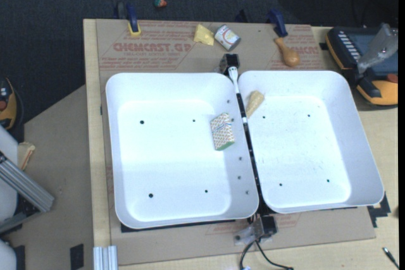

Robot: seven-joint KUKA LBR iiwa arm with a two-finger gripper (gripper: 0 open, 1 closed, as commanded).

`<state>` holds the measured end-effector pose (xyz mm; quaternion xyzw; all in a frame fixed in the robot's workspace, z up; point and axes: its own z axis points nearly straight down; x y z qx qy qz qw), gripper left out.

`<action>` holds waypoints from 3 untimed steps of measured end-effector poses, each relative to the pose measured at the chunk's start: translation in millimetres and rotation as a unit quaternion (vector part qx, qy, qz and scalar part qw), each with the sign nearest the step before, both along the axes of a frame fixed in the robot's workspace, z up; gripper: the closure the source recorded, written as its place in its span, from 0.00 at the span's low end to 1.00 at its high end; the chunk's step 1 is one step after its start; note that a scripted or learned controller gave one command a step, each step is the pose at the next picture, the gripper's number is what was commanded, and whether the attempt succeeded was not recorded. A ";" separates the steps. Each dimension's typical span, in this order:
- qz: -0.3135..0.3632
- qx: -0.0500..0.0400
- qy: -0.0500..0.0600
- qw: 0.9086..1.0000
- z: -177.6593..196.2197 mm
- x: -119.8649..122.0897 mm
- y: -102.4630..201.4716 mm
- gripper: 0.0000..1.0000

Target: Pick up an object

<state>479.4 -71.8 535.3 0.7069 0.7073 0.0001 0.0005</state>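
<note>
The patterned packet (222,131) lies in the left bin (126,155), near its right wall, with its long axis running up the view. The tan lump (254,102) sits in the right bin (342,136), on the arm's side (probably the shorter reach). I cannot tell the claw's state.

Edges and small things
A grey bar (25,183) is running off the left edge; the tiny floor object (161,2) is staying unidentifiable.

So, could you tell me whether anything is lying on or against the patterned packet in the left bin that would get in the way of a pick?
Nothing visible does. The packet lies alone near the left bin's right wall, apart from the tan piece in the right bin.
</note>
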 end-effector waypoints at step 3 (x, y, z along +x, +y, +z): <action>-0.006 -0.002 -0.004 1.000 2.9 57.7 31.1 1.00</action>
